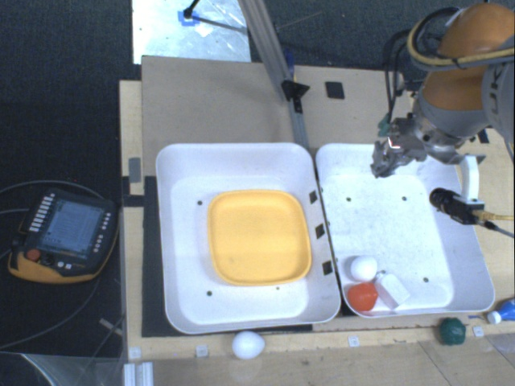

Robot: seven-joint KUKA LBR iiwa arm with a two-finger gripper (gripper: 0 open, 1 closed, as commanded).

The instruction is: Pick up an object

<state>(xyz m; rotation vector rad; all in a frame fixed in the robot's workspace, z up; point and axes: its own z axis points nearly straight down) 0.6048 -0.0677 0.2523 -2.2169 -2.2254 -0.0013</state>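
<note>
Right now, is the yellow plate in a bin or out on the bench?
In. The yellow plate lies flat in the left bin, white floor visible on every side of it.

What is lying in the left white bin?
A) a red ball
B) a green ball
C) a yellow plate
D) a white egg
C: a yellow plate lies flat in the middle of the left bin, while the red ball and a white egg-shaped thing sit in the near corner of the right bin, and the green ball lies outside on the bench.
</note>
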